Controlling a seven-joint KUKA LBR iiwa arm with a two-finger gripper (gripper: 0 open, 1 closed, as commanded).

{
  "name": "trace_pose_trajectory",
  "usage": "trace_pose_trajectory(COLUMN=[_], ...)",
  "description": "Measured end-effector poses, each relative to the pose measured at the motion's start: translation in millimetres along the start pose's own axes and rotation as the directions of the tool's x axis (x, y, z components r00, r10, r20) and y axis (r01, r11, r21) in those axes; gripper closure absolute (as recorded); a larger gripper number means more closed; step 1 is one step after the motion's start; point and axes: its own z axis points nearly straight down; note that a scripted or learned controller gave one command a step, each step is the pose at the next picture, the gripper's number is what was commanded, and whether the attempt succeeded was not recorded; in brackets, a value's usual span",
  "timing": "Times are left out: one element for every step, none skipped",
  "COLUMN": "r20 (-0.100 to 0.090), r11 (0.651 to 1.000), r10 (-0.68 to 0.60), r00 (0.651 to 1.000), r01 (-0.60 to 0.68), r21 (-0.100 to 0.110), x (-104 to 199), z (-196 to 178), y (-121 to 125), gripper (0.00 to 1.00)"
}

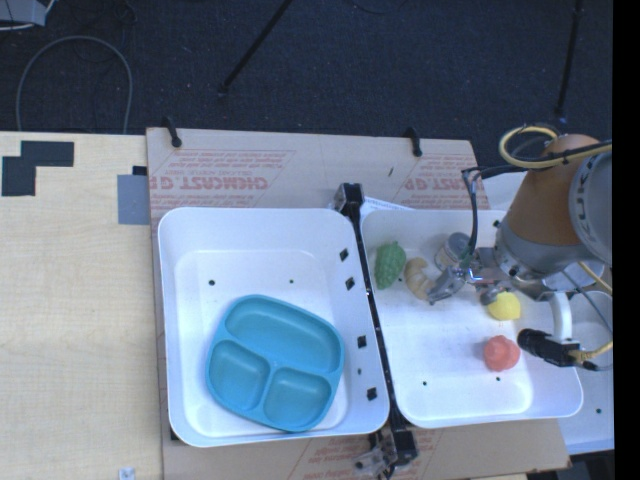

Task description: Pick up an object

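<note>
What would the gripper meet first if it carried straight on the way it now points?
Probably the beige object just left of the gripper, then the green object beyond it; height is unclear from this view.

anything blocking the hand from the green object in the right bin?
Yes, judging from this angle: a small beige object lies between the hand and the green object, close beside it. The yellow and red objects lie off that path.

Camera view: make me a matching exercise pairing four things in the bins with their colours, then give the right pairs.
Things:
1. divided tray in the left bin
2. bumpy toy
3. ball near the pincer
4. lump in the right bin

Colours:
A. red
B. green
C. blue
D. yellow

Pairs: 1-C, 2-B, 3-D, 4-A
</note>
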Motion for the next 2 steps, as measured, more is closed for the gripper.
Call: trace_pose_trajectory(r20=[0.0,0.0], r11=[1.0,1.0], r10=[0.0,0.003], r00=[1.0,1.0], r01=[0.0,-0.003], r21=[-0.001,-0.002], x=[1.1,0.3], z=[23.7,12.3], y=[-0.4,0.0], gripper=[0.0,1.0])
